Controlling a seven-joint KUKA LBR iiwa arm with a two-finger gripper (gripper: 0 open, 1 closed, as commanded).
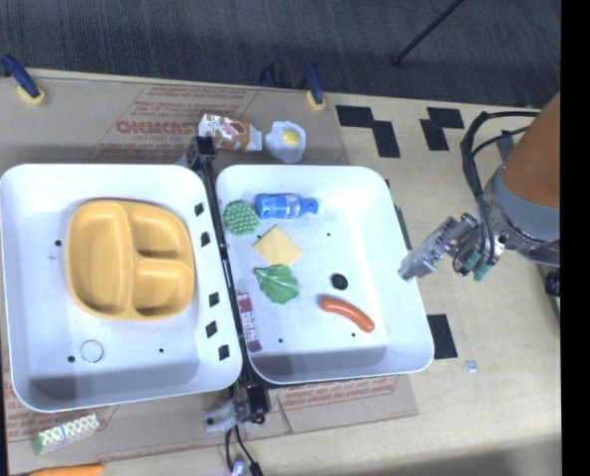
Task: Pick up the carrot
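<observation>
The carrot (347, 314) is small, orange and long, a bit bent. It lies in the right bin (399, 320), near the front. The gripper (439, 250) hangs just outside that bin; open or closed cannot be told.

Glossy white plastic bins (394, 266) sit on matt brown cardboard (156, 117) (printed red); the carrot (346, 313) looks smooth.
</observation>
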